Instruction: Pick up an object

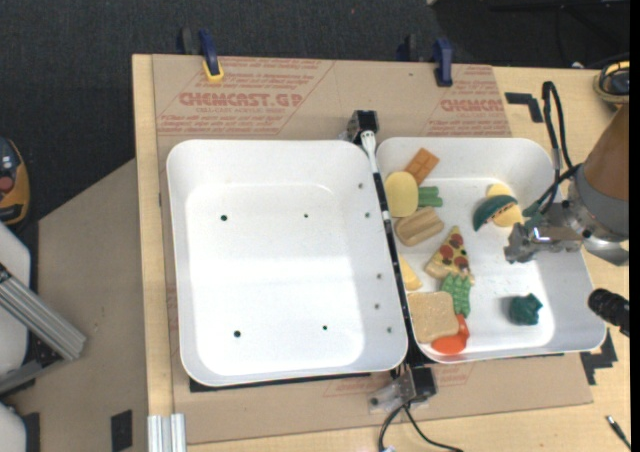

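Gripper is hovering beside the green-yellow toy, finger state unclear; light, rigid plastic, pinching its middle

Toy foods scattered, right bin.

"CHEMCAST G.P." in red, repeated across the brown protective sheet under the bins
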`<state>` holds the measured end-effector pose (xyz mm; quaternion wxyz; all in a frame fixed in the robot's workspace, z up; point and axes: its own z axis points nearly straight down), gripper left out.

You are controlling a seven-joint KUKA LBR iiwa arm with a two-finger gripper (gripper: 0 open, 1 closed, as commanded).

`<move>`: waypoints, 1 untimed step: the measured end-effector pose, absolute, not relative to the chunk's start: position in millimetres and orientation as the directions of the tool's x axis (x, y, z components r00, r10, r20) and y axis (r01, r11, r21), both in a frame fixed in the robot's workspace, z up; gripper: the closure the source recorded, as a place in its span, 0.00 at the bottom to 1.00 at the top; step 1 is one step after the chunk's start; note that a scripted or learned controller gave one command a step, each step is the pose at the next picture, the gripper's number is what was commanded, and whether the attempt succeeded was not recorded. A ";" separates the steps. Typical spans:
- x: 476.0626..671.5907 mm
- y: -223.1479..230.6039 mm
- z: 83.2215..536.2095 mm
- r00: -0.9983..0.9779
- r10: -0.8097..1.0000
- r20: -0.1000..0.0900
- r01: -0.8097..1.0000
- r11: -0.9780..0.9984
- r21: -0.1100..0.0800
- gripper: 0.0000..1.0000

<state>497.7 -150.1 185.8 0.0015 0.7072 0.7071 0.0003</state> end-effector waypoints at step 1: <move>478.6 -87.1 195.5 0.000 1.000 0.002 1.000 0.000 -0.003 1.00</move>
